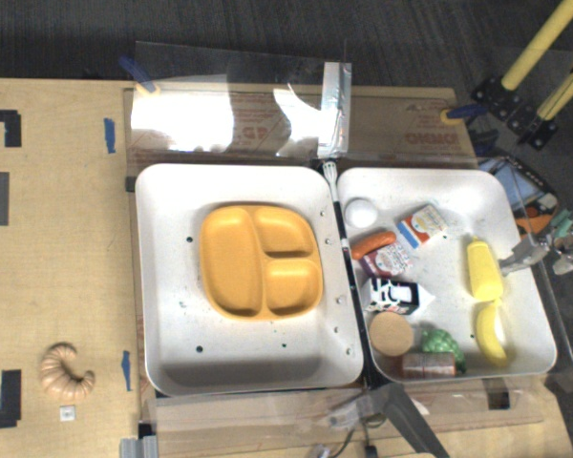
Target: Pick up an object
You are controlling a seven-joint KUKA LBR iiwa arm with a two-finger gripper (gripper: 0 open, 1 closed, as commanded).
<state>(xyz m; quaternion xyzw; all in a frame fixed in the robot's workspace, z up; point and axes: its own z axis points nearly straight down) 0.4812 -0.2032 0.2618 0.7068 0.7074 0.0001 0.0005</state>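
At the right rim of the right bin [530, 184] the pincer [533, 252] reaches in over the edge, a pale grey shape seen mostly from above. Whether it is apart or together cannot be told from this slant, and nothing can be seen clamped in it. Its tip lies just beside the upper yellow piece [484, 270], which lies near the bin's right wall; contact between them cannot be made out. A second yellow piece [493, 333] lies nearer the bin's front right corner. Toward the bin's left wall sit a white cap [361, 214], a small carton [421, 225], a black-and-white packet [393, 295] and a tan disc [392, 332], with a green object [440, 342] by the front edge. Filling the middle of the left bin [162, 256] is an orange divided tray [260, 259].
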